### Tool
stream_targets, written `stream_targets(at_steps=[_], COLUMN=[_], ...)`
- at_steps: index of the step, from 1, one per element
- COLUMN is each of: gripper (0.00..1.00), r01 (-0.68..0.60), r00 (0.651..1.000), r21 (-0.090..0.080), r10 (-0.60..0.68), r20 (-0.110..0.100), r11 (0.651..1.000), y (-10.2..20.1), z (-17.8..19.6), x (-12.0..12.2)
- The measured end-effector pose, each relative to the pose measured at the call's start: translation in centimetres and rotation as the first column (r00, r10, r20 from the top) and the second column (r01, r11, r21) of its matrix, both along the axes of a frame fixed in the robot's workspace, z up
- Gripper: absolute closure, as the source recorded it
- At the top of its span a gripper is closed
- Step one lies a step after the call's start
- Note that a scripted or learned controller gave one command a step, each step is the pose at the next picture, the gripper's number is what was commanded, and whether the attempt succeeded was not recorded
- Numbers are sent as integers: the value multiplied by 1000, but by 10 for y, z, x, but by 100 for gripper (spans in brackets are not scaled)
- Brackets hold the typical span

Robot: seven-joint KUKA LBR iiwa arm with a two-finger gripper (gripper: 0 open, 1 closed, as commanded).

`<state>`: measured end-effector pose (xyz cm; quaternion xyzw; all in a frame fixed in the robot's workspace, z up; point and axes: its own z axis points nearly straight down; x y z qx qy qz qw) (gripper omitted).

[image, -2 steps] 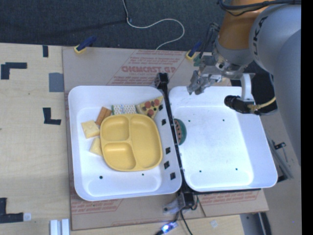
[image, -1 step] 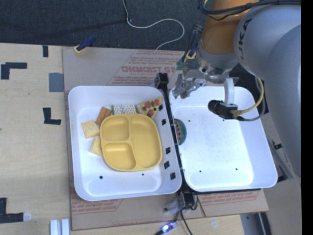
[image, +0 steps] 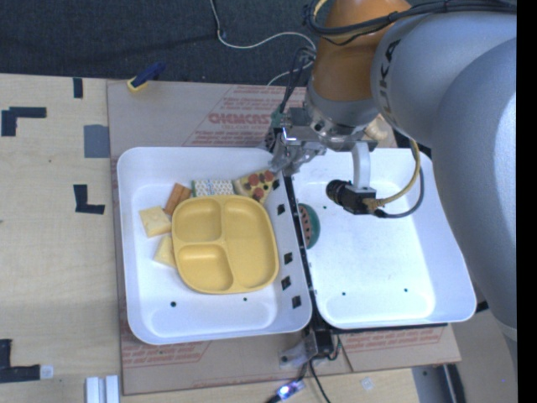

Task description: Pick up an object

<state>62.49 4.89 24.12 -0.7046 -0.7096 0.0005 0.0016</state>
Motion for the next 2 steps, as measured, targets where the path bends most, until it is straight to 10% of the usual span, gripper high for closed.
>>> stream_targets(at_steps=[2], gripper=[100], r01=[4], r00=[1000], r21=[-2], r10=[-4], r20=[1], r11=[1000], y=[55], z=[-13], x=[-4])
